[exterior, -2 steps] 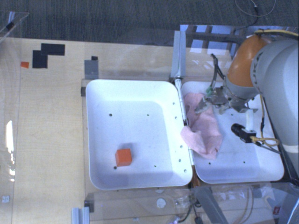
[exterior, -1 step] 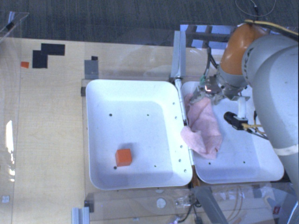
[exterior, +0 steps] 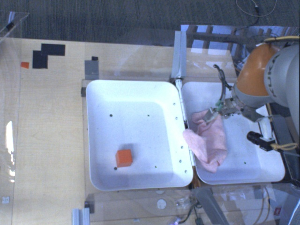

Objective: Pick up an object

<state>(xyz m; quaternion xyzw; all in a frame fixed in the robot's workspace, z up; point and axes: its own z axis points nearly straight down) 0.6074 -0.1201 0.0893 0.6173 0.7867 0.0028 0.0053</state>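
The gripper (exterior: 218, 111) sits in the upper left part of the right bin (exterior: 255, 170), right of the frame's centre, low over the top end of a pink cloth (exterior: 211, 142). The cloth's upper folds bunch up right against the gripper's tip, touching it or nearly so. From this angle I cannot tell whether the gripper is open or closed, nor whether it has any of the cloth pinched.

From there the pink cloth runs down and to the left across the bin floor as a crumpled, elongated heap. Its left corner lies over the bin's left rim, next to the left bin (exterior: 140, 97), and its lower end rests near the bin's bottom wall.

Behind the gripper, the grey arm (exterior: 287, 74) comes in from the right edge of the frame, its orange band (exterior: 253, 76) above the right bin's upper right corner.

In the left bin, an orange block (exterior: 124, 158) lies alone in the lower left area of the floor, well apart from the cloth and the gripper.

Both bins rest on a pale wooden bench (exterior: 47, 139). A grey metal rail (exterior: 178, 55) rises from the gap between the bins toward the top of the frame. At the upper left of the bench are black angular patches (exterior: 47, 54) and a small orange square (exterior: 25, 65) just beside them. Dark flooring (exterior: 117, 8) fills the top of the frame, with a thin looped cable (exterior: 247, 9) at the upper right.
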